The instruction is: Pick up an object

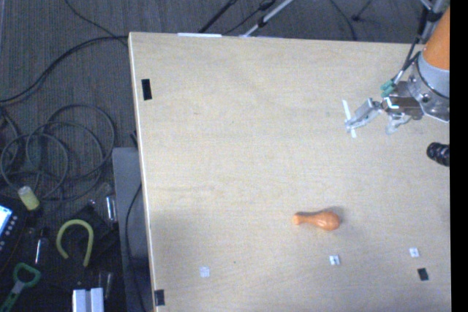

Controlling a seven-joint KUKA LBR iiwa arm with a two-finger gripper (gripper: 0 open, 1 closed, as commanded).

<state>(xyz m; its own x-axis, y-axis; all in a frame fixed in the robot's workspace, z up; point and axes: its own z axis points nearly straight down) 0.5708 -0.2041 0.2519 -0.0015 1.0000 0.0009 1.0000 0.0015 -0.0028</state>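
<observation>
Bench top: pale wood-look board, matt, smooth. Orange object at 5 o'clock: smooth, slight sheen, looks like plastic or rubber. Gripper at 3 o'clock: bare metal, shiny. Floor from 9 to 12 o'clock: dark grey carpet, rough weave.

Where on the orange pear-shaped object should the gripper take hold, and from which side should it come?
Probably the narrow neck of the orange object, which points to the view's left. It lies flat on the wooden board, so the gripper should come straight down from above, fingers across the neck.
</observation>
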